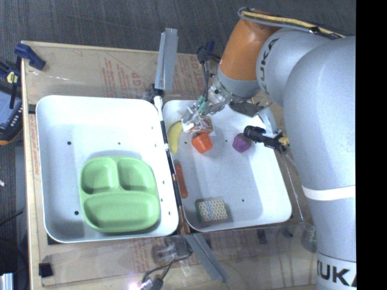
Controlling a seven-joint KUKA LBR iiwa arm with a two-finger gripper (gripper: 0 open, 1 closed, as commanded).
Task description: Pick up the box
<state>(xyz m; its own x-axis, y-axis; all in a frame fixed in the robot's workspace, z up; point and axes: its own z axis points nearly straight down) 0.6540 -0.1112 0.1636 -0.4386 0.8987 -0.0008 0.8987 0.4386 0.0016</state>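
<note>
Well, small patterned cardboard box at right white bin's near edge looks light, stiff, grab across short sides; gripper state: can't tell.

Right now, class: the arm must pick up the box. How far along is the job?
Nothing looks done: the box lies flat near the front edge of the right bin. In hand: the claw is at the bin's far end, above the orange item. Left: reaching, gripping and lifting the box.
</note>
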